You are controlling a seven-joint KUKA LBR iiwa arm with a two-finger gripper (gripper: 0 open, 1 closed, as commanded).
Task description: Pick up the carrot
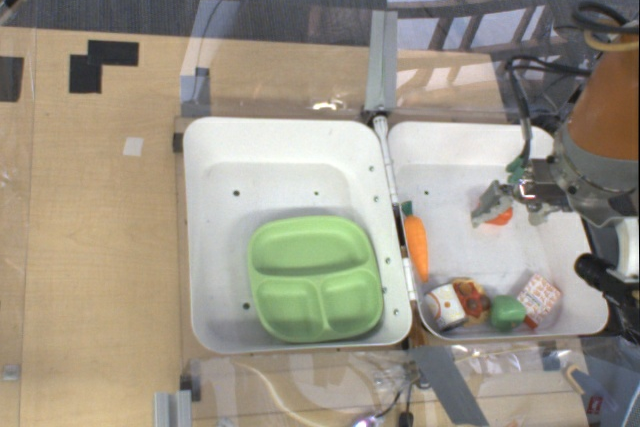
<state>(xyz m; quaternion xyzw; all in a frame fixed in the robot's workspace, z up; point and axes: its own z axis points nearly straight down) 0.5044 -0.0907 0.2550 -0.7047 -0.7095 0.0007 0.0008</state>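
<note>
The carrot (416, 246) is orange with a green stub at its top end. It lies lengthwise against the left wall of the right bin (450, 155), on the bin floor. My gripper (508, 202) hangs over the middle of that bin, to the right of the carrot and apart from it by roughly a carrot's length. A small red-orange bit (502, 215) shows just under the gripper; I cannot tell what it is or whether it is held.
A green divided plate (315, 277) lies in the left bin (220, 215). Along the right bin's front edge sit a small can (446, 304), a red and yellow item (472, 295), a green item (507, 312) and a red-patterned white packet (540, 295).
</note>
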